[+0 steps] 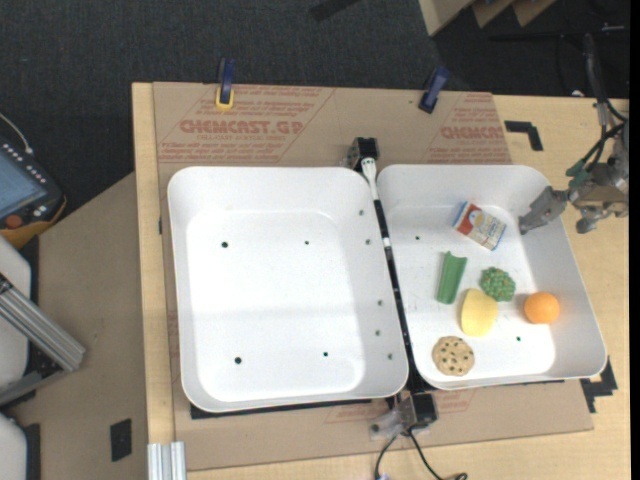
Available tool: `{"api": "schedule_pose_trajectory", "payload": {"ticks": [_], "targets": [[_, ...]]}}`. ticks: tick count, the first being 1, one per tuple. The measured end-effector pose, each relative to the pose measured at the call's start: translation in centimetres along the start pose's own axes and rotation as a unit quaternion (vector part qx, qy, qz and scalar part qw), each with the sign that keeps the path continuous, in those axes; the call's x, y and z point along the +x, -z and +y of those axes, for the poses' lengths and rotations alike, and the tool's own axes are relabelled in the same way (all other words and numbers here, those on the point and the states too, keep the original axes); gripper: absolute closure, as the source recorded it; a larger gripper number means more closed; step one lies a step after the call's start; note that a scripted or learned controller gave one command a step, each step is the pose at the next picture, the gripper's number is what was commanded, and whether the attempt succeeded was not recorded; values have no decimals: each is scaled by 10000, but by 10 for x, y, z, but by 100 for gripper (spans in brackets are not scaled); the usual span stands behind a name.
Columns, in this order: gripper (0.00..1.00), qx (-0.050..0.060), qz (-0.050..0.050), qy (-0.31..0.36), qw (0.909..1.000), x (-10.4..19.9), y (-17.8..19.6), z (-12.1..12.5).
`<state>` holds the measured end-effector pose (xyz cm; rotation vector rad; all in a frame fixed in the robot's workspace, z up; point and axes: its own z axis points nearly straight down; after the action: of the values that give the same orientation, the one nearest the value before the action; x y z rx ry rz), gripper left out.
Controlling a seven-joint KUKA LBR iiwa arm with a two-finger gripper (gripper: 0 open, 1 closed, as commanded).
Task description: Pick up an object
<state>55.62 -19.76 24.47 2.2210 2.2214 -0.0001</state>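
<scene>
So all the pickable stuff sits in the right bin (560, 353) — a small carton (480, 225) with a red and blue print lies near the top, tilted a bit, and just below it there's a green stick-shaped piece (451, 277) standing more or less lengthwise down the bin. Right next to that is a little broccoli-looking green lump (497, 284), which is touching or almost touching a yellow lemon-ish thing (479, 314) under it. An orange ball (542, 308) sits off to the right of those, near the bin's right wall, and a chocolate chip cookie (453, 355) lies at the bottom by the front rim. The end effector (545, 211) hangs over the upper right corner of that bin, just right of the carton and apart from it, with nothing between its fingers — honestly can't tell if it's spread or closed from this angle. The left bin (200, 298) is plain white with a few dark dots. Both bins rest on a cardboard sheet (300, 118) on the worktop (110, 298), with two blue clamps (227, 83) at the sheet's far edge.
</scene>
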Motion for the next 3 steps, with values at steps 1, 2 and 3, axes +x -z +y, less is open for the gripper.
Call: {"api": "schedule_pose_trajectory", "payload": {"ticks": [1,2,3], "targets": [[0,28,23,38,10000,76,-63,29],[0,26,13,-14,10000,85,-164,-23],[100,-14,-4,-9,10000,84,-150,-20]]}}
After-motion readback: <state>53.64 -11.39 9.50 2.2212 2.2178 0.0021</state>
